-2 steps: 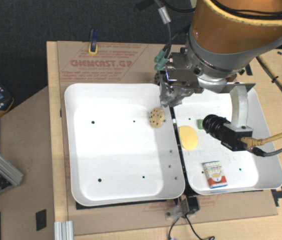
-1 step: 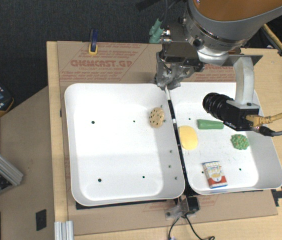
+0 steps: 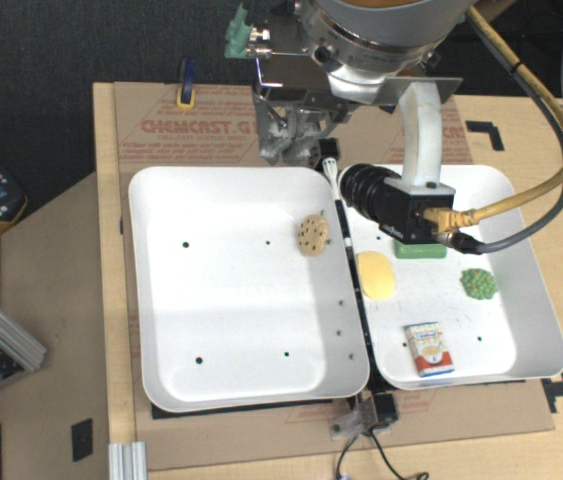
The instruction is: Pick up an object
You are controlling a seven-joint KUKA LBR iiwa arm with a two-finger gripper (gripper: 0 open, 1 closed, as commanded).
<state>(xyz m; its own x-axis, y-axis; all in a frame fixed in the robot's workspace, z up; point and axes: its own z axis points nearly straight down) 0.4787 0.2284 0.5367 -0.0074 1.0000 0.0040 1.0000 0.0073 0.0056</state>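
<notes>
Right bin [image 3: 521, 343] — lemon [image 3: 377, 275] below gripper [image 3: 296, 138].

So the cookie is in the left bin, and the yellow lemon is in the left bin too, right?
Not quite. The cookie is in the left bin, but the yellow lemon lies in the right bin, just past the divide. The camera view shows it there, near the small box.

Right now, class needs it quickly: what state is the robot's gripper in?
Gripper: above the far edge of the left bin; open, shut or holding anything cannot be told.
</notes>
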